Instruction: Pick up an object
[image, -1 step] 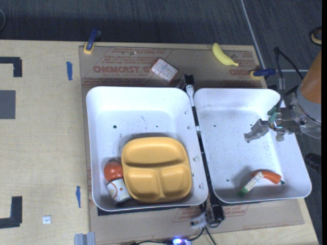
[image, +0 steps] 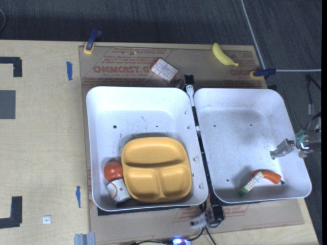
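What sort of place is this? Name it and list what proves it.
Most likely a robotics lab test bench, not a kitchen. Two white bins sit on cardboard clamped to a workbench, holding toy items like a yellow divided tray, and a robot gripper reaches in from the right.

Red print reading "CHEMCAST" on the brown board [image: 122, 68] behind the left bin [image: 97, 137], with more red letters after it too blurred to make out. Further red lettering on the same board near the right clamp [image: 263, 73], cut off and unreadable. Small patterned card [image: 164, 70] lying on the board, its markings too small to read.
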Tool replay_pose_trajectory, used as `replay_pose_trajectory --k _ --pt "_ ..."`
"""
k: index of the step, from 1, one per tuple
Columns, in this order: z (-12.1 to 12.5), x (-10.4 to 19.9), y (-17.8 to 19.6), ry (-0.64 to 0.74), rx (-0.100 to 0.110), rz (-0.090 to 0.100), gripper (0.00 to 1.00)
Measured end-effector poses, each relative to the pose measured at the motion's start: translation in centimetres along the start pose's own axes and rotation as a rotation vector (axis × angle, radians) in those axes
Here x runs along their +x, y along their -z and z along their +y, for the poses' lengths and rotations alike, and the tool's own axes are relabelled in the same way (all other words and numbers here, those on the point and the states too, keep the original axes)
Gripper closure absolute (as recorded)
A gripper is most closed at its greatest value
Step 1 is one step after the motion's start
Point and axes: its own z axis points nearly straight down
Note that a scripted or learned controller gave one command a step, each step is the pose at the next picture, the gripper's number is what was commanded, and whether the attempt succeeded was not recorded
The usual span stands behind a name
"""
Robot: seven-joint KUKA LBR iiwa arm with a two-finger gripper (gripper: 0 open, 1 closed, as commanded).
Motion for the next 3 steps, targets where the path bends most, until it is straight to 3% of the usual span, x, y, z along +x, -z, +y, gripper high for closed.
replay_pose_trajectory --k 1,2,3 --pt "0.1 4.5 -8.9 0.002 -0.001 0.001 0.0" --pt "0.1 4.5 -7.9 0.0 -0.004 0.0 1.0" --pt "3.3 12.7 -1.2 0.004 -0.003 0.001 1.0"
